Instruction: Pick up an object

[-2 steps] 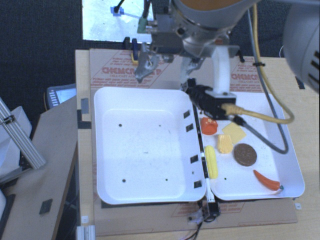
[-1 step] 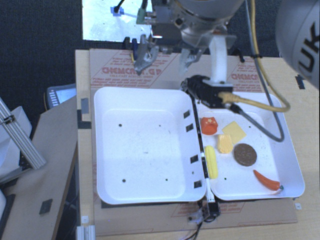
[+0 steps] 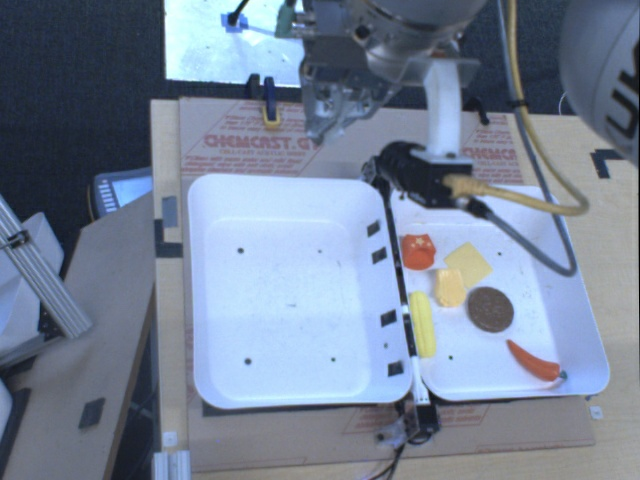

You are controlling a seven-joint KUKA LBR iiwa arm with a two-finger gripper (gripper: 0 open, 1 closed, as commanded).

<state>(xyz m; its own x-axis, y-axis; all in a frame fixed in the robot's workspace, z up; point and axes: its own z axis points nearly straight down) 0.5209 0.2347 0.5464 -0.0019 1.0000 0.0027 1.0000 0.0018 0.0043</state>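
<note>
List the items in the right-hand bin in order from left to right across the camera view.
Red tomato piece → corn cob → pale yellow wedge → flat yellow cheese slice → brown round cookie → red chili pepper. The first two sit nearly level in x, so their order is close.

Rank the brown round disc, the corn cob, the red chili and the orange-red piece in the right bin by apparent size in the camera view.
1. Corn cob, longest, though narrow.
2. Brown round disc, widest; the disc may cover more area than the cob, so the top two are close.
3. Red chili and orange-red piece look alike in area; not ranked.
</note>
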